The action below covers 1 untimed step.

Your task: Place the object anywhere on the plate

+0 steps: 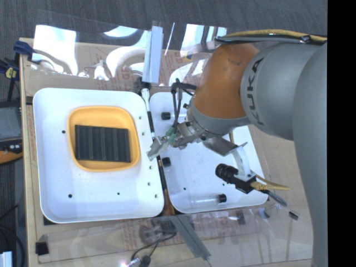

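The plate (72, 141), yellow with a dark ribbed insert, sits mid left bin (47, 196). The gripper (158, 147) hangs at the rim between the 2 bins and could snag it; clenched or released, I cannot tell. Likely object: a clear, slippery tube (204, 201) along the right bin's (192, 168) bottom edge.

Arm (267, 88) reaching left, pincer (158, 144) low

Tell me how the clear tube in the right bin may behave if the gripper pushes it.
The clear tube looks cylindrical and lies on its side, so it would probably roll. It looks thin and see-through, so likely light. It lies near the right bin's front wall, which may stop it.
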Motion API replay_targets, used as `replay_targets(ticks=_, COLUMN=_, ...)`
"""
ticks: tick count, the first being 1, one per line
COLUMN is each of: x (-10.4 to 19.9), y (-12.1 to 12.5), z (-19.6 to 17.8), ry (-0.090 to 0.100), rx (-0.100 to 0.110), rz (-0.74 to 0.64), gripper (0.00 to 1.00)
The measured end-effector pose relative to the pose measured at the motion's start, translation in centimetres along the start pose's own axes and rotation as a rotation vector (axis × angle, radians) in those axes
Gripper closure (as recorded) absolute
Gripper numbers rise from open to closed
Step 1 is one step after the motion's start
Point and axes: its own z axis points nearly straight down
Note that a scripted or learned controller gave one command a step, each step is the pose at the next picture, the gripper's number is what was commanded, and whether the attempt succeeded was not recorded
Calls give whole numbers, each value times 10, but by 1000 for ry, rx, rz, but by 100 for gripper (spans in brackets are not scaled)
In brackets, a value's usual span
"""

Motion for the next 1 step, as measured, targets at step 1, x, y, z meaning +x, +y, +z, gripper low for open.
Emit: replay_targets(ticks=1, x=-3, y=61, z=45, ry=-4, rx=-11, rz=-137, gripper=0)
